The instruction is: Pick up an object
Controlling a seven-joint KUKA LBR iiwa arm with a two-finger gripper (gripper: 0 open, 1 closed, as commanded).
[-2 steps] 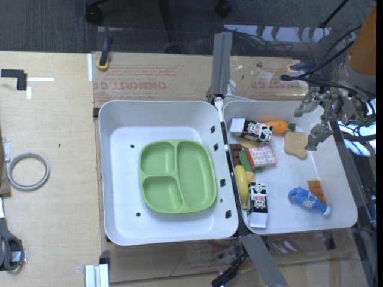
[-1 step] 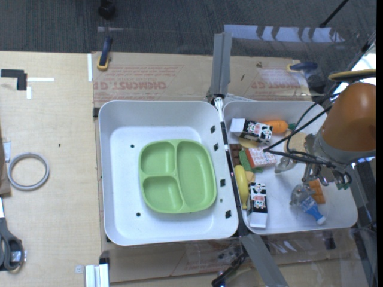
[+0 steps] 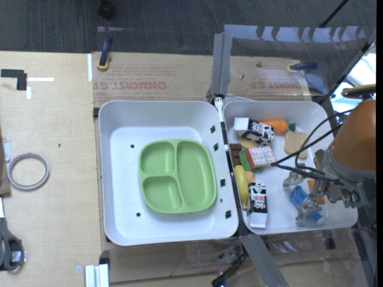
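Pincer: the gripper (image 3: 311,205) hangs low in the lower right of the frame, over the near right corner of the right bin (image 3: 281,106); whether it is spread or pressed together cannot be told, and nothing can be seen pinched in it.
Arm: grey, with its orange band (image 3: 359,133) at the right edge of the frame; dark cables run from it across the bin.
Under the pincer: a blue object (image 3: 297,195) lies just left of it, too blurred to name.
Task's things: all in the right bin, lower right quarter of the frame. A cow-patterned carton (image 3: 258,203) lies near the front wall, a yellow banana (image 3: 240,180) just above and left of it, a red-and-white packet (image 3: 260,156) in the middle.
Back of the bin: a second cow-patterned piece (image 3: 260,131), an orange carrot (image 3: 276,125), a tan slice (image 3: 294,142).
Left bin (image 3: 119,178): centre of the frame, bearing a green divided tray (image 3: 178,176).
Bench, far left: a roll of tape (image 3: 27,171), with scissors (image 3: 11,250) below it.
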